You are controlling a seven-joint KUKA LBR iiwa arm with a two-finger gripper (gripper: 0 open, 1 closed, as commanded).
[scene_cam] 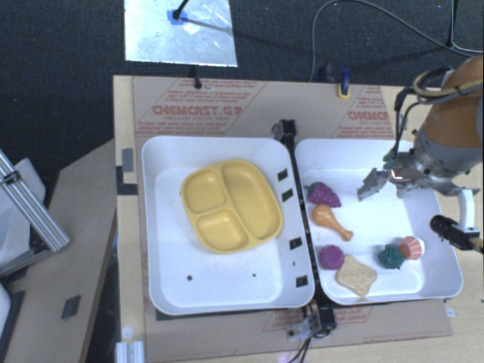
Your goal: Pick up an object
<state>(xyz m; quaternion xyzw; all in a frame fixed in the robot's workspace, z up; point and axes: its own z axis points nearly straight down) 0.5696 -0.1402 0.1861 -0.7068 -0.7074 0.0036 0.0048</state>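
While the arm (454, 119) leans in from the right, its gripper (386, 180) hangs above the far part of the right bin (439, 278), with two dark fingers (370, 184) spread apart and nothing between them. Below and to the left of it, on the bin floor, lies a purple bunch of grapes (324, 195), and just nearer than that a toy chicken drumstick (331, 221) points its pale bone end toward the grapes. Nearer still sits a small purple piece (331, 257) (its kind is hard to make out), touching or almost touching a tan slice of toast (356, 275) at the near edge. To the right of these, a dark green piece (391, 256) rests against a pink and cream cupcake-like toy (411, 247). None of these objects is in contact with the gripper. In the left bin (162, 278) a yellow divided plate (231, 205) with three compartments lies roughly in the middle, turned at a slant. Both bins stand side by side on a brown cardboard sheet (227, 104) with red print, and farther off a shiny square sheet (180, 23) lies on the dark floor.
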